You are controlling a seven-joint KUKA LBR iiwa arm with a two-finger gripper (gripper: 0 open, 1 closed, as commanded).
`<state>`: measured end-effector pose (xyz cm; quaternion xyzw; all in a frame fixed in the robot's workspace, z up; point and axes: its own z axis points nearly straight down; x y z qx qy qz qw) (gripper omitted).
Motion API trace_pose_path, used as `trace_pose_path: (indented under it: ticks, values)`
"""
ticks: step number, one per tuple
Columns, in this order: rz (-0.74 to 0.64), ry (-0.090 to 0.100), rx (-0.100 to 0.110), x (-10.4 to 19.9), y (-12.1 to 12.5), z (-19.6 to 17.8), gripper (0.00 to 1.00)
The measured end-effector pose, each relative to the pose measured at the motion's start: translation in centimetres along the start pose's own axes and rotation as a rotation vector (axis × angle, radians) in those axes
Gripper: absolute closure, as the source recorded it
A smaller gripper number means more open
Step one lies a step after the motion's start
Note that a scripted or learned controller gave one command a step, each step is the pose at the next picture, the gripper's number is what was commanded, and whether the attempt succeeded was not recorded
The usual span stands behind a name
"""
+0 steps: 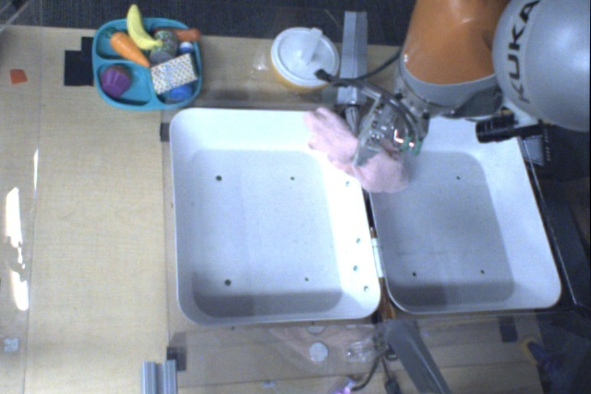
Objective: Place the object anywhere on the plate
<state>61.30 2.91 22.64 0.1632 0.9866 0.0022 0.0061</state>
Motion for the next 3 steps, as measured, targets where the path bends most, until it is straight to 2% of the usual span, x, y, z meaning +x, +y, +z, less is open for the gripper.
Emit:
trace_pose_path:
  ticks: [1,2,3]
  values:
    - [-0.329,0.000,-0.002,2.0,5.5,-0.6,1.00]
    - [-0.331,0.003,-0.002,5.2,9.5,0.0,1.00]
    - [-0.331,0.002,-0.002,5.1,9.5,0.0,0.00]
